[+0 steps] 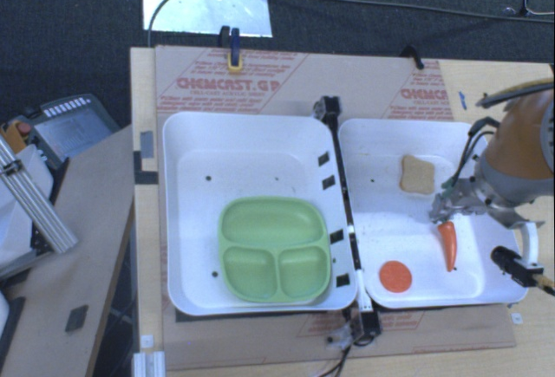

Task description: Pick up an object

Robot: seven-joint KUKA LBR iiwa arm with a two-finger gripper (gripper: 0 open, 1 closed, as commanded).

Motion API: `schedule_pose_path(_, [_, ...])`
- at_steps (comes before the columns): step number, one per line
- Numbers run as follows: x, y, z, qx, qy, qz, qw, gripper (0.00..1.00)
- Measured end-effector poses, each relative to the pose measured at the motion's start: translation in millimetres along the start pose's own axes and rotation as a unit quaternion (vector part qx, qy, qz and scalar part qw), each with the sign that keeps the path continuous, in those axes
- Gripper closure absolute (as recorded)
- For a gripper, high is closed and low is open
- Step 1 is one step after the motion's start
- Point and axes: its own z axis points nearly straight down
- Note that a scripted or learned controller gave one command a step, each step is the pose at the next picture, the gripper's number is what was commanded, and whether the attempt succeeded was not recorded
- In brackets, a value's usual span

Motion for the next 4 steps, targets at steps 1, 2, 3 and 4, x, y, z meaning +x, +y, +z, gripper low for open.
schedule_pose_path(1, [-4.7,0.5,-63.8,-0.002,-0.001,-0.001,1.0000,1.00])
schedule_pose_path(2, [-4.3,3.6,-128.3,-0.002,0.000,-0.001,1.0000,1.00])
schedule_pose_path(3, [-4.7,5.3,-173.4,-0.001,0.000,-0.001,1.0000,1.00])
schedule_pose_path(4, [48.8,14.1,-158.8,0.001,0.001,-0.003,1.0000,1.00])
